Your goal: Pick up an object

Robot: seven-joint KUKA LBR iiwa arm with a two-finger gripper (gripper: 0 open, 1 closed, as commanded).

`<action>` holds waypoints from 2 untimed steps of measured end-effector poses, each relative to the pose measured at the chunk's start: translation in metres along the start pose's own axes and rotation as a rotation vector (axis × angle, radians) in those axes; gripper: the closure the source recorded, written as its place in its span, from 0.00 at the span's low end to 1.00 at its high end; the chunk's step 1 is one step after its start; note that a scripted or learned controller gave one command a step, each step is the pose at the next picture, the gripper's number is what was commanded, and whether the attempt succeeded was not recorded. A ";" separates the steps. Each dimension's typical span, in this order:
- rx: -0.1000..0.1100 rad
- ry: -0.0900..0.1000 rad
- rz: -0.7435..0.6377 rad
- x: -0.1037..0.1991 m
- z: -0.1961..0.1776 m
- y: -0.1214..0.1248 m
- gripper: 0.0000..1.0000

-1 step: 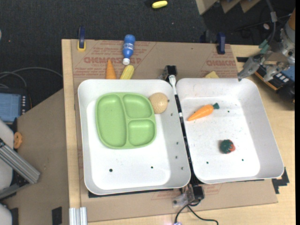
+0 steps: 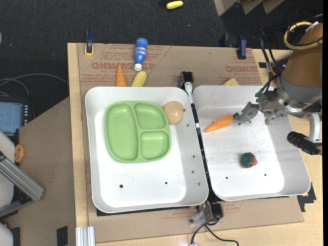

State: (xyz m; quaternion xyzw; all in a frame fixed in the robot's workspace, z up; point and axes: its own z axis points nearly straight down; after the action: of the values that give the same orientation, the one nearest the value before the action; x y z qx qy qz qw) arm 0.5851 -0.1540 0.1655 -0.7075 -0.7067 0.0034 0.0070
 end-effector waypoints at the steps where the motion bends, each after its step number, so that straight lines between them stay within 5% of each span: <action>1: -0.009 -0.001 -0.007 0.050 0.086 0.039 0.00; 2: -0.018 -0.006 -0.001 0.046 0.070 0.039 1.00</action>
State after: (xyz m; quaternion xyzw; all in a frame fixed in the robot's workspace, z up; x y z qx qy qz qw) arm 0.6235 -0.1079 0.0955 -0.7071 -0.7071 -0.0010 -0.0014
